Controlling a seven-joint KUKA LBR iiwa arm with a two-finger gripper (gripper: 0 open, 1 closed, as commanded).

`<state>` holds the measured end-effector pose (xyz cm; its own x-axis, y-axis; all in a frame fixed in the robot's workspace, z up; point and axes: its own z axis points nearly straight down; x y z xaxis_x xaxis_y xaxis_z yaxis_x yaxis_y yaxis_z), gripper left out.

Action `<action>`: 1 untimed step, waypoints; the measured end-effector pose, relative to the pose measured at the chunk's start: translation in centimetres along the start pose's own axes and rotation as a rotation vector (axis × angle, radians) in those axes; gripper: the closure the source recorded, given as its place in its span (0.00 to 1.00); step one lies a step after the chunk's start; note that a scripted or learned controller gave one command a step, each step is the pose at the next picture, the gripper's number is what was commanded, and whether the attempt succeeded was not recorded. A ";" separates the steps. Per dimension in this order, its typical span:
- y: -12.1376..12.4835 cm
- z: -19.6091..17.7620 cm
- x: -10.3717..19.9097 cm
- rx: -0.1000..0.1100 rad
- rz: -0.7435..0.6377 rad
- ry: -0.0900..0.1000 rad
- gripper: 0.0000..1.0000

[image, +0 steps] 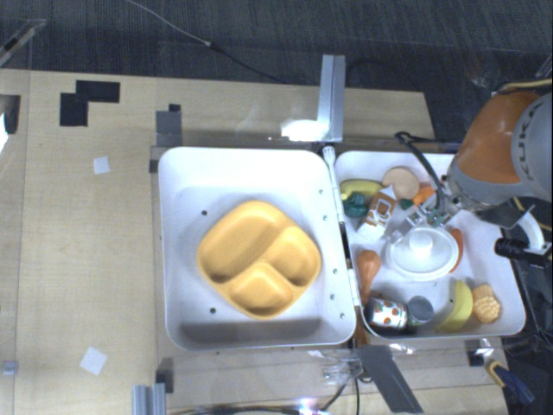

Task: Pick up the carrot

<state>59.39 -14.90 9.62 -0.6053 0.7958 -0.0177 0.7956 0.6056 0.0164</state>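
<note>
The carrot [368, 271], orange and tapering, lies at the left side of the right bin [517, 318], its narrow end pointing toward the front. It touches the left side of a white lidded bowl [421, 251]. My gripper [425, 217] hangs over the bin's middle, just behind that bowl and up and to the right of the carrot, apart from it. The arm's orange band [492, 145] sits above the bin's right rim. Nothing shows as held.
The left bin [181, 197] holds a yellow divided plate [259, 256]. Around the carrot in the right bin are a printed can [386, 314], a grey cup [421, 308], a banana [460, 303], a cookie [486, 303], a teal toy [355, 204] and a small box [380, 207].
</note>
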 end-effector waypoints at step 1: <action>5.2 0.4 -3.9 0.011 0.190 0.005 0.00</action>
<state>65.91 -14.82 9.42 -0.4438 0.8960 -0.0102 0.8960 0.4439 0.0081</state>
